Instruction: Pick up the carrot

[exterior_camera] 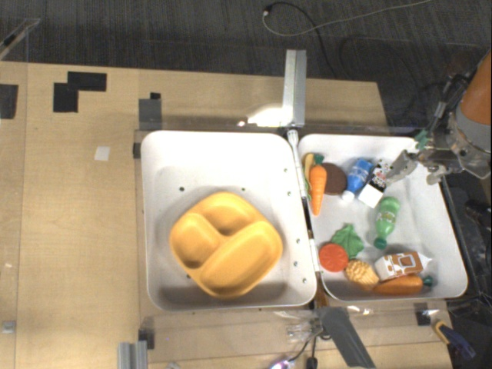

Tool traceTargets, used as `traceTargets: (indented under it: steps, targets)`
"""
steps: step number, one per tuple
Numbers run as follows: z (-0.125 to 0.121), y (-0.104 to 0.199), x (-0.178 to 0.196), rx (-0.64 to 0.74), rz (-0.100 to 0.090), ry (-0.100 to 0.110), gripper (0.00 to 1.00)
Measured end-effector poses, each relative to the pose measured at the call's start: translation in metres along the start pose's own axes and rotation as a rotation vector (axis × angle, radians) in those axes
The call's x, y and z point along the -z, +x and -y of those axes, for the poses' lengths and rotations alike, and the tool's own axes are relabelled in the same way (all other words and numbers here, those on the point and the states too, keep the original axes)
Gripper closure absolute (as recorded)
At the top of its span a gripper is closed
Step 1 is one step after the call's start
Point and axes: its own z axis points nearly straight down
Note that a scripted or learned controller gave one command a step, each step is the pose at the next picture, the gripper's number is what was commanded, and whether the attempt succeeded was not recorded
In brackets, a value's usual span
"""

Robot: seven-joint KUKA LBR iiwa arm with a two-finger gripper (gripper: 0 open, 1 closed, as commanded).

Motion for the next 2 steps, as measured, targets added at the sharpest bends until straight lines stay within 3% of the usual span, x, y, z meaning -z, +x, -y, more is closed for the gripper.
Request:
traceTargets:
  steps: [1, 2]
  targets:
    - [-0.078, 0.132, 0.044, 0.088, -0.001, -0.004, 0.0]
    - [-0.069, 0.078, 0.101, -0.093, 0.001, -0.003, 0.0]
